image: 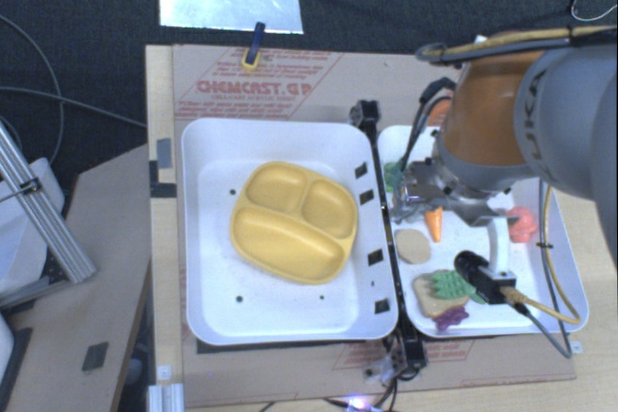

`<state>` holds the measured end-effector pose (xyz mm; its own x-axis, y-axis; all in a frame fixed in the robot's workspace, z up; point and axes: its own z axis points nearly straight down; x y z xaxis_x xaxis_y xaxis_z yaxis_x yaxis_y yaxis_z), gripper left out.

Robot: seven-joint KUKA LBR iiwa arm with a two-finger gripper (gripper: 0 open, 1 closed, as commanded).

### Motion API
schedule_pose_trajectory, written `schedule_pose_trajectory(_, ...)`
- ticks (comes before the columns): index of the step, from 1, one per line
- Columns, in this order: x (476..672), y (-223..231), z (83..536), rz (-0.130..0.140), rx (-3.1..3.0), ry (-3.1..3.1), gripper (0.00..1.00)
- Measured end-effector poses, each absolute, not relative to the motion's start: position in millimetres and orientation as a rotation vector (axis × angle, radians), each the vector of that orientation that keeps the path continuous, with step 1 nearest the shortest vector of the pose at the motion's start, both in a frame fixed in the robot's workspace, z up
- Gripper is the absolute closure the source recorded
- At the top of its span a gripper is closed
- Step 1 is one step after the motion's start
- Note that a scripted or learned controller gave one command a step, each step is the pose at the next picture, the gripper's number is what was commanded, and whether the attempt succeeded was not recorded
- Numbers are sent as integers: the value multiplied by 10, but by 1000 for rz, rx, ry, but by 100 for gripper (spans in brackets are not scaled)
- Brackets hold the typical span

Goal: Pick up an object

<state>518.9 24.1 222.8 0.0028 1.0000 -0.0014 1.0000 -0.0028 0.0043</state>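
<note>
- Two shallow white bins sit side by side on a bench, seen from above at a slant.
- The left bin point(208, 207) holds one thing: a yellow divided plate point(293, 221) with three compartments, lying flat near the middle of the bin.
- The right bin point(570, 289) holds a scatter of small toy foods, with the robot arm reaching over it from the right.
- The arm point(541, 116) is grey, with a broad orange band above the wrist; its bulk covers the upper half of the right bin.
- The gripper point(417, 193) hangs below the wrist, low over the left part of the right bin, close to the divider between the bins.
- The gripper's metal parts are crowded and partly hidden by the wrist, so whether it is apart or together, and whether it grips anything, cannot be told.
- A small orange carrot point(435, 223) lies just beside the gripper, on its lower right, tip pointing down; contact between the two cannot be made out.
- A green leafy piece point(393, 177) shows just left of the gripper, near the bin wall.
- A round tan cookie point(414, 247) lies below the carrot.
- A slice of toast topped with green and purple pieces point(443, 293) lies near the front edge of the bin.
- A pink piece point(522, 225) lies to the right, partly behind a white and black fitting with a cable.
</note>
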Motion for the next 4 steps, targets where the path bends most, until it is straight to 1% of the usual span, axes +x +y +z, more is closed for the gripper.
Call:
schedule_pose_trajectory(1,4863,625,2967,9,2211,2228,100)
schedule_pose_trajectory(2,4875,367,3595,10,2213,2222,100)
schedule_pose_trajectory(3,4872,124,3490,3,2221,2218,100)
schedule_pose_trajectory(4,4872,-30,3424,3,2220,2219,100)
